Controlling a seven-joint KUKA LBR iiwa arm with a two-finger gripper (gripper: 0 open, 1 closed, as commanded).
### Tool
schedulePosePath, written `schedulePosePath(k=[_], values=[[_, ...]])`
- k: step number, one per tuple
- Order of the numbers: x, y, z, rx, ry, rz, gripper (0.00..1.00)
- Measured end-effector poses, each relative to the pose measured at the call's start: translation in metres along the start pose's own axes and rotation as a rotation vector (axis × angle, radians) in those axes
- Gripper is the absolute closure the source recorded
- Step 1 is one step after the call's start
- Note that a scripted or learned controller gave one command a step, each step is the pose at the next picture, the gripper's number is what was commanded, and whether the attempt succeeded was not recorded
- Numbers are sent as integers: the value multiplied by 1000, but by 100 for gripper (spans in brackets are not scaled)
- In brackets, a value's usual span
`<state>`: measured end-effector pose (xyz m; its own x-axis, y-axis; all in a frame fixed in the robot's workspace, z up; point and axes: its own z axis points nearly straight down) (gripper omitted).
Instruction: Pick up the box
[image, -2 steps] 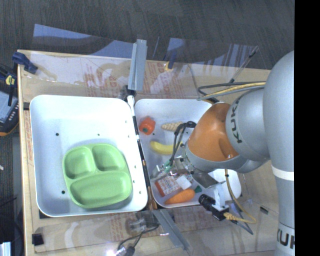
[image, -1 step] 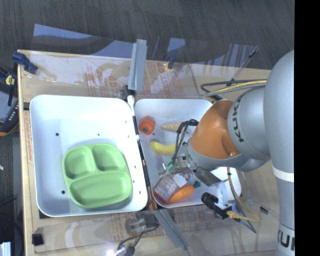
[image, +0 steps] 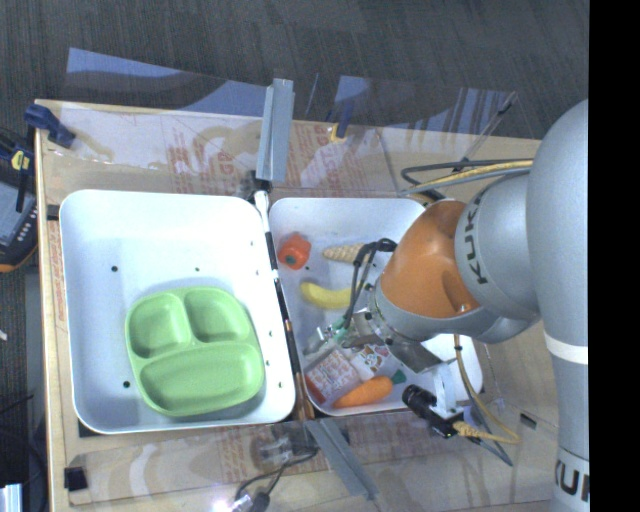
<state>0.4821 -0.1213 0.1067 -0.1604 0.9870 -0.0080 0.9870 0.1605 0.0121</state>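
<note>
While the arm (image: 500, 260) is hunched over the right-hand bin (image: 290, 215), the gripper (image: 345, 335) sits low in the middle of it, right at the upper edge of the box (image: 345, 370). The box is the flat reddish-and-white carton lying in the lower part of that bin, tilted a bit, with a carrot (image: 365, 392) touching its lower right side. Can't honestly tell what the gripper is doing, since the wrist bulk and cables hide most of it, so whether it's spread or closed on anything is anyone's guess.

My read is that this is the reach/grasp step: the tool is down at the box but I see nothing that proves the box is caught. The next move probably calls for getting a proper bite on a carton edge, then lifting straight up without dragging the carrot along. That flat box lying almost flush on the bin floor looks like an awkward thing to pinch.

Other stuff in that bin: a banana (image: 325, 295) just above the gripper, a small orange-red piece (image: 294, 252) toward the upper left corner, and a pale corn-looking thing (image: 345, 253) beside it. The left bin (image: 90, 230) holds a green divided plate (image: 195, 352), sitting well apart from the action.
</note>
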Motion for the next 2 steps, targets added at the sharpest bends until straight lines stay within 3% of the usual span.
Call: schedulePosePath(k=[1, 2], values=[[10, -2, 11, 3, -8, -14, 0], [14, -1, 3, 10, 0, -27, 100]])
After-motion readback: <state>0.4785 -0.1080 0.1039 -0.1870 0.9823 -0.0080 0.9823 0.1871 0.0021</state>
